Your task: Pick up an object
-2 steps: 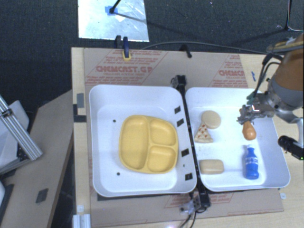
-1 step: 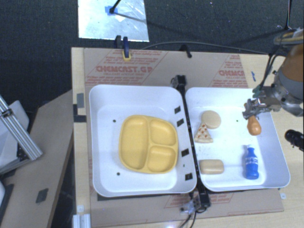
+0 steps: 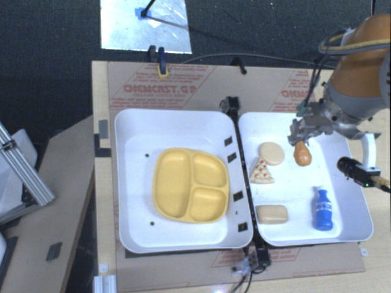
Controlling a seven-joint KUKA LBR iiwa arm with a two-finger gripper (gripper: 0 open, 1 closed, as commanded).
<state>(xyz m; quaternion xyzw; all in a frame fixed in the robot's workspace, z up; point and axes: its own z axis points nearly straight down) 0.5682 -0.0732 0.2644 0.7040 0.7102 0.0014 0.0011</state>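
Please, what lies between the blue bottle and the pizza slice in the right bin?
In the camera view, bare white bin floor lies between the blue bottle and pizza slice; the tan block sits just below that line.

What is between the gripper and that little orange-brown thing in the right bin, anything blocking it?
Nothing visible blocks it. The gripper sits right above the orange-brown object in the right bin. The nearest neighbour, a round beige piece, lies off to its left, apart from it.

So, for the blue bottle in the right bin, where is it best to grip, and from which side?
Probably grip the blue bottle across its wide body, below the white cap, coming from above. It seems to lie flat with bare floor on both long sides.
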